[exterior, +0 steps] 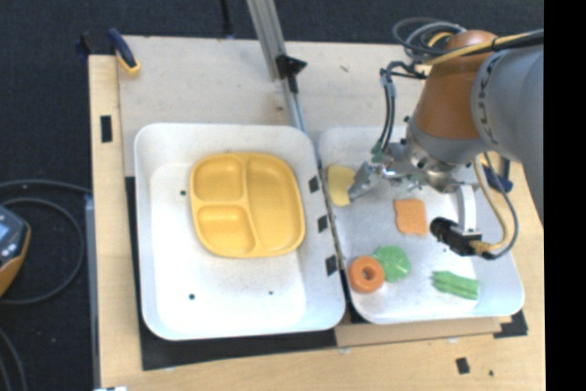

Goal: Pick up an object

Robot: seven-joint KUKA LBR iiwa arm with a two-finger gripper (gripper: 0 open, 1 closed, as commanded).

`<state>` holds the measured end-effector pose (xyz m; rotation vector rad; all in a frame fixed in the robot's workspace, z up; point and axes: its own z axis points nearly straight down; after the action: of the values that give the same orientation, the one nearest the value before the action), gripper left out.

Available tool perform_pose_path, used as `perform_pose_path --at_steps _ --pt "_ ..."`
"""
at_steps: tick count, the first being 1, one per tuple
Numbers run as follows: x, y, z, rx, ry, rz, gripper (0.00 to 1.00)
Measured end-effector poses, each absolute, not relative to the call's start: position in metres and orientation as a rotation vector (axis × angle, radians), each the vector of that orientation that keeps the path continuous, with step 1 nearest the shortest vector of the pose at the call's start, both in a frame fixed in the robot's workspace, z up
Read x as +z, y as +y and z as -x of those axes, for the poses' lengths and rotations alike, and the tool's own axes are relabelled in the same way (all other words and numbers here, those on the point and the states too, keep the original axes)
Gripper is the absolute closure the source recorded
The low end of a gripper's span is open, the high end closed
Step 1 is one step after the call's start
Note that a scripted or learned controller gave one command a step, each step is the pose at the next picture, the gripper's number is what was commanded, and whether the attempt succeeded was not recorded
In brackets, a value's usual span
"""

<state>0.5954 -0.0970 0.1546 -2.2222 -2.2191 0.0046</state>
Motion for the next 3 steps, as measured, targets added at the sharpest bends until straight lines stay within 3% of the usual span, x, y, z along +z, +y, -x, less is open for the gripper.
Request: perform_pose_path --at_steps 1,2,3 --pt "0.169 -0.098 -0.597 -0.003 -2.218 2.230 1.00" --pt "0.223 -0.100 -0.609 -0.006 -2.228 2.223 1.00" --pt "0.214 -0.101 -0.609 0.001 -2.223 2.221 1.00"
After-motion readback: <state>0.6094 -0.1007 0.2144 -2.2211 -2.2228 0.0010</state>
